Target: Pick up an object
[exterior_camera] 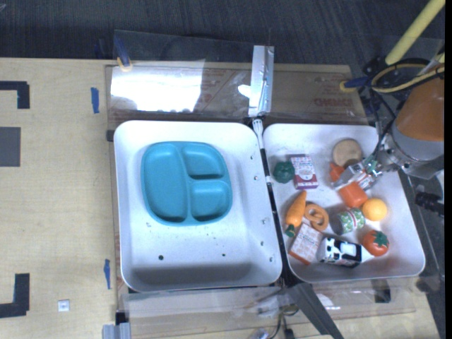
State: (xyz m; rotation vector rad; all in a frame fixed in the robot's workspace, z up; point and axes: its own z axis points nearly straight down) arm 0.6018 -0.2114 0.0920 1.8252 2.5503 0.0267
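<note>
2 white bins [127, 210], jaws [369, 167] low among right-bin toys, their spread impossible to tell.

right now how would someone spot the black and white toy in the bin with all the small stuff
Look at the right white bin, the one crowded with toy food. Go to its near edge, between a small carton and a red tomato. The toy cow lies there, the only black and white piece among orange and red ones.

teal tray [186, 182], black-and-white cow [341, 251], white bins [127, 210]
</note>
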